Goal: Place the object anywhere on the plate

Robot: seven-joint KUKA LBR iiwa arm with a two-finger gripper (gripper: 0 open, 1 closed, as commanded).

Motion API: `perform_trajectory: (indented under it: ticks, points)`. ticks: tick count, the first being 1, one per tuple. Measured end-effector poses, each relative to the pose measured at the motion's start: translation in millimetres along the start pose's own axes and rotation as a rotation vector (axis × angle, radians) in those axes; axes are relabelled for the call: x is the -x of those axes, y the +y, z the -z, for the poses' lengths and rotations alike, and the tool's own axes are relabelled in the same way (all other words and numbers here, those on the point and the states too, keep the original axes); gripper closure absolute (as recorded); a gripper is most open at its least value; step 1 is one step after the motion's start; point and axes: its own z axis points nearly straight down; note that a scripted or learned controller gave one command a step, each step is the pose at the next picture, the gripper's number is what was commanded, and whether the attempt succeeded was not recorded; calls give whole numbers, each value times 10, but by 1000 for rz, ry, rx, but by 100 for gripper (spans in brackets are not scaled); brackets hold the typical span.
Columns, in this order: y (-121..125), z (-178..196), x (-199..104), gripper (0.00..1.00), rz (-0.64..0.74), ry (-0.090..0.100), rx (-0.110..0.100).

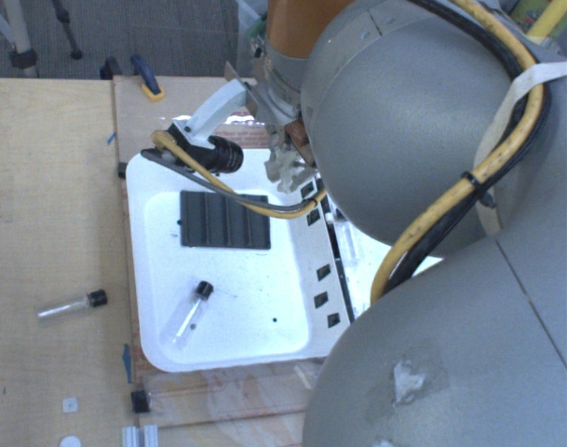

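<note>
A dark grey ridged plate [224, 220] lies flat in the upper half of the left white bin [153, 277]. In front of it, a clear tube with a black cap [192, 307] rests on the bin floor, cap toward the plate. My gripper [283, 164] hangs over the bin's back right corner, to the right of the plate and beyond it, well away from the tube. The grey arm and its orange band [302, 12] hide the right bin and much of the gripper.
A second capped tube [71, 304] lies on the wooden bench left of the bin. A yellow and black cable [218, 180] loops over the bin's back edge and the plate's top. A blue clamp [149, 78] sits at the bench's back.
</note>
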Motion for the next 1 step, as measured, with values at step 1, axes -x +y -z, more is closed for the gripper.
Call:
perform_trajectory:
  ticks: [1]
  points:
    - [392,393,-681,100,-246,5,-2]
